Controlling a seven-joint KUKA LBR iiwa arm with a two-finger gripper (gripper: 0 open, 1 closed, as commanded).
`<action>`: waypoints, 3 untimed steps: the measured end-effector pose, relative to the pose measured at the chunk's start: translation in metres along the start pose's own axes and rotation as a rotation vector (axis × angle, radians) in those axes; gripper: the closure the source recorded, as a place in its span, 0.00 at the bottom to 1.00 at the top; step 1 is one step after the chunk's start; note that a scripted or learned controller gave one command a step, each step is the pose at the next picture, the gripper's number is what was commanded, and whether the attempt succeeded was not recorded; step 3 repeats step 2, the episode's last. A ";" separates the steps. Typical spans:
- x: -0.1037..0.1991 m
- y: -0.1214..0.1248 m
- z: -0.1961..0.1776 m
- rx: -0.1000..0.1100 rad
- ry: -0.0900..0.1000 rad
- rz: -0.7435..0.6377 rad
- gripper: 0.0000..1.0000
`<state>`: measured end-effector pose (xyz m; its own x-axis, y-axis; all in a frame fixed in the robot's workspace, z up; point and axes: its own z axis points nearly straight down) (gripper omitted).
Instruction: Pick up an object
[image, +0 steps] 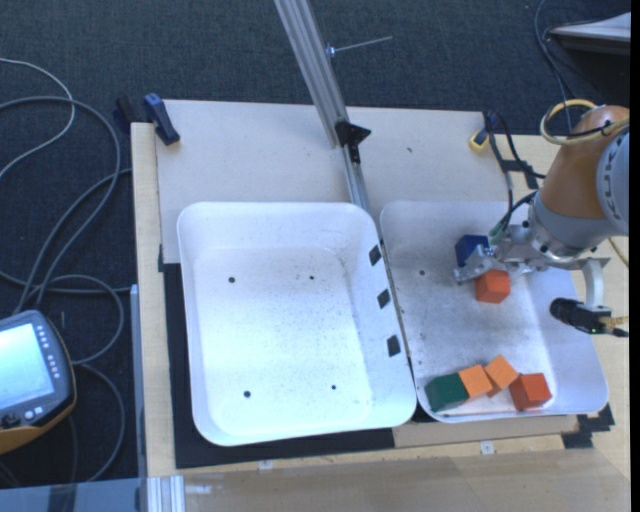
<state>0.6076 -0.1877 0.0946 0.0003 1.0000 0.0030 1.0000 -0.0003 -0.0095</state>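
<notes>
Green block (447, 391) and three orange blocks along the right bin's (440, 300) near edge, claw (484, 272) above another orange block (492, 288), grip impossible to tell, blue block (470, 247) beside it

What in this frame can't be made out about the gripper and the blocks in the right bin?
- Gripper: camera view; the wrist covers the fingers, so their state is unreadable.
- Orange block below the gripper: whether it is touched or gripped is unclear, since the contact is too small to see.
- Blue object: partly hidden by the gripper, so its shape is unclear.
- Arm: cut off by the right edge.
</notes>
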 end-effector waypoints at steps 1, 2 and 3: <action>0.000 0.003 -0.016 -0.011 -0.002 -0.001 1.00; 0.075 0.061 -0.076 -0.020 -0.004 -0.010 1.00; 0.075 0.061 -0.076 -0.020 -0.004 -0.010 1.00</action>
